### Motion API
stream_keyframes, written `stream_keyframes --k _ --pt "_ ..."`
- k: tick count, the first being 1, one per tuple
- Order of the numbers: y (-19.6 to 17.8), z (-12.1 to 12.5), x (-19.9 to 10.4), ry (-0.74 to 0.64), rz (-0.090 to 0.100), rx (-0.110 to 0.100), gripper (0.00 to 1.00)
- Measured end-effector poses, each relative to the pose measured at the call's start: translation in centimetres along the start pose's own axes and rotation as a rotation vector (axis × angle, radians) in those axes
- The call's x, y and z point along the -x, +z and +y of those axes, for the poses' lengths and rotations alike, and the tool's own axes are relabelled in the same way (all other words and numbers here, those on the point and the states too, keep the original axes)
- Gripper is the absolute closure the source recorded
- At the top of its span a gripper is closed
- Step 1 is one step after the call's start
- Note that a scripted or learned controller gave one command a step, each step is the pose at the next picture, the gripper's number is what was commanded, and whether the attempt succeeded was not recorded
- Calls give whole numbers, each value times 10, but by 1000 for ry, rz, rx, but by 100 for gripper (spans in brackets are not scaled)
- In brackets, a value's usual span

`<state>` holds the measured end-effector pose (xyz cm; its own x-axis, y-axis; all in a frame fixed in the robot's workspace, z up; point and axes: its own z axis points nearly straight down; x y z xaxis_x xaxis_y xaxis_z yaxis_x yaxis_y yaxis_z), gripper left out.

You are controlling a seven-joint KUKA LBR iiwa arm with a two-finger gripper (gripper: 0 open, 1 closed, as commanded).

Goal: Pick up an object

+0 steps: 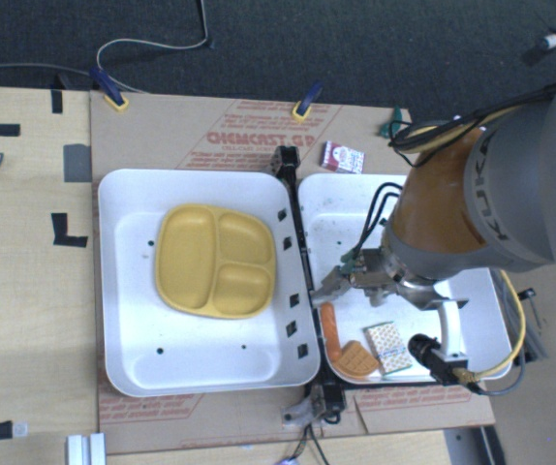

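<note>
In the right bin, near its front left corner, lie an orange carrot-like stick, a tan waffle-like piece and a small patterned packet. My gripper hangs over the bin's left half, just above and behind these three things. Its fingers stand open with nothing between them. The grey arm with its orange band covers much of the bin's middle and right. In the left bin a yellow divided plate lies flat.
A black divider with clips runs between the bins. A small red and white packet lies on the cardboard behind the right bin. Cables loop at the bin's front right.
</note>
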<state>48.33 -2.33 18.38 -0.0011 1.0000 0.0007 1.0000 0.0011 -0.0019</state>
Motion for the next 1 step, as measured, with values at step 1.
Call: stream_keyframes --k 1 --pt "0 0 -12 -2 1 0 0"
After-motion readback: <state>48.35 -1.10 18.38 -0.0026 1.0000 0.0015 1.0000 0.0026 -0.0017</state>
